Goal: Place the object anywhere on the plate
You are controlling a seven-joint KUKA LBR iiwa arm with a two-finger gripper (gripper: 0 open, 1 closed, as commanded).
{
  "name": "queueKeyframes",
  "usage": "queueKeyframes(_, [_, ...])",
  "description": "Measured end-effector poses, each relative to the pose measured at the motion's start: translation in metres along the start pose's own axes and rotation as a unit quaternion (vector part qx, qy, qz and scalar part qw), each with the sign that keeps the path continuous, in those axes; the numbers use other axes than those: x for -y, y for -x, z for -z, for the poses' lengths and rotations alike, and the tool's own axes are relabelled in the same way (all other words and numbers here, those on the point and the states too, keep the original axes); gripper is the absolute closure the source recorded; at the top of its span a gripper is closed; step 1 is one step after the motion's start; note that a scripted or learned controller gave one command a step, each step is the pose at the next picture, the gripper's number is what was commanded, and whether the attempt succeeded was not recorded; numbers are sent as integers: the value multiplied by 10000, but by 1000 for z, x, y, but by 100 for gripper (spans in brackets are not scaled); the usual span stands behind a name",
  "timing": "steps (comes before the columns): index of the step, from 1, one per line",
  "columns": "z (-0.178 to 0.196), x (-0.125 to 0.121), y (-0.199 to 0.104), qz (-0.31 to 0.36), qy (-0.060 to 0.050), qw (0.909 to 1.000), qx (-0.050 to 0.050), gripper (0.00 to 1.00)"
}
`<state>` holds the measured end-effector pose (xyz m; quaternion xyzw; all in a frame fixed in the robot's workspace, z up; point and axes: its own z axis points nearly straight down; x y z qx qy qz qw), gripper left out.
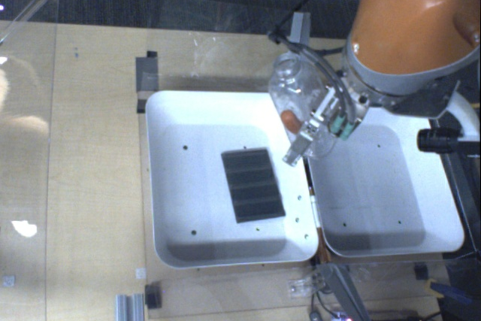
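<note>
Clear plastic object [291, 85] sits high in the middle of the frame, over the upper right corner of the left bin and right up against the gripper. Now the rundown, big to small. The pale wooden table [75, 162] spreads across the whole lower frame. The arm [413, 4] looms in at the upper right, its orange band bulging over the grey wrist. The left bin [188, 124] takes the centre, with the right bin [391, 192] just beside it, their rims touching down the middle. The plate [253, 185], a dark ribbed rectangle, lies flat in the left bin, a little right of the bin's centre and slightly turned. Above and to the right of it, apart from it, is the see-through object, with a small orange-red patch [289, 119] at its lower edge. The gripper [297, 150] slants down to the left over the seam between the bins. Whether it is apart or together, I cannot tell, nor whether it actually has the object.
</note>
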<state>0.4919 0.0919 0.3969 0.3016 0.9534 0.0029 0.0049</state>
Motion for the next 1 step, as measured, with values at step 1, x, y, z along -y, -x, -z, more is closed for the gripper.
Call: queueKeyframes(1, [-77,13,4,1242,-14,9923,-16,100])
